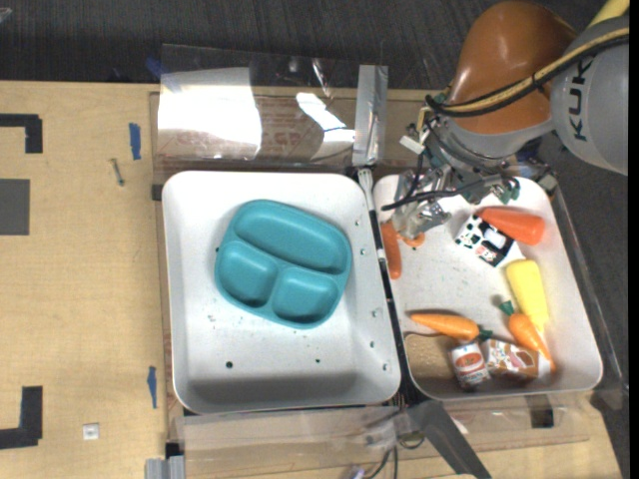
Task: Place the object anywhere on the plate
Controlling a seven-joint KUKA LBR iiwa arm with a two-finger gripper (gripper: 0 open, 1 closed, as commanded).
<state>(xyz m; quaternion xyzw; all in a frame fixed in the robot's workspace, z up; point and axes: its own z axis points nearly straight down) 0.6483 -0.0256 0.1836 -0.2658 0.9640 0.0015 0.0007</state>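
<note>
Teal and three-sectioned, the plastic plate (283,261) is lying bare in the left white bin (190,347); placement is not yet done. The hand (424,208) is hovering over the right bin (579,367); its opening cannot be told. That bin is holding four orange carrots (446,322), one yellow corn-like piece (527,289) and two printed packets (494,361).

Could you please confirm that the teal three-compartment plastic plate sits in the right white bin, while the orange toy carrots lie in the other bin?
Not quite: the camera view shows the teal three-compartment plastic plate in the left white bin, not the right. The orange toy carrots do lie in the other bin, the right white bin.
</note>
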